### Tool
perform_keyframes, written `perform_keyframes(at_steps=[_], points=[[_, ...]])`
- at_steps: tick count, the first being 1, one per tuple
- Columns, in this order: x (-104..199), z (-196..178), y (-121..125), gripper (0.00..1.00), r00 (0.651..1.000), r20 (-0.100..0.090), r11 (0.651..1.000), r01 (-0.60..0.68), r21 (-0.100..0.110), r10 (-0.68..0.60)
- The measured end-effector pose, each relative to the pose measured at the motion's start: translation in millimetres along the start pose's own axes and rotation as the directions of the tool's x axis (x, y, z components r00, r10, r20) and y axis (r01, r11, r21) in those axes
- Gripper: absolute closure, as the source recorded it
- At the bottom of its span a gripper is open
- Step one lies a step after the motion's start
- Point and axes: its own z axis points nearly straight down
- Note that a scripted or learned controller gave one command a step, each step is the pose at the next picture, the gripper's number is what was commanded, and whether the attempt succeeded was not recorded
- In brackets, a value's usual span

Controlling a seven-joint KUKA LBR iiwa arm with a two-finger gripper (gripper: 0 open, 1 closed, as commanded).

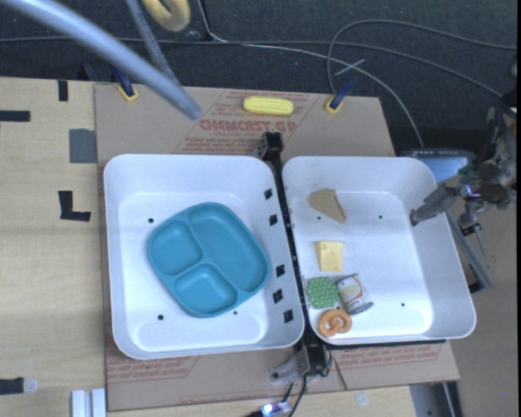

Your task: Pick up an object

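Gripper: over the right bin's right rim; finger spread cannot be told.
Contact: touches no object.

Blue tray sitting in white left bin; yellow block, tan wedge, green patterned disc showing in white right bin.

this looks like a robotics lab bench, not a home or kitchen: two white bins sit side by side on a cardboard sheet held by clamps to a pale wooden bench. behind the bins, loose cables trail over a dark floor. left of the bins, black tape marks dot the bench. inside the bins lie toy foods and a blue divided tray
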Motion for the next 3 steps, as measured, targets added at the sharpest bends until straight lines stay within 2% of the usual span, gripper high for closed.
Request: perform_keyframes(at_steps=[1,2,3], points=[[1,-6,2,0.0,1.0,0.003,1.0,0.004,-0.01,-0.004],[4,57,-3,0.0,1.0,0.001,1.0,0.003,-0.005,-0.003],[7,104,4,0.0,1.0,0.002,1.0,0.004,-0.006,-0.004]])
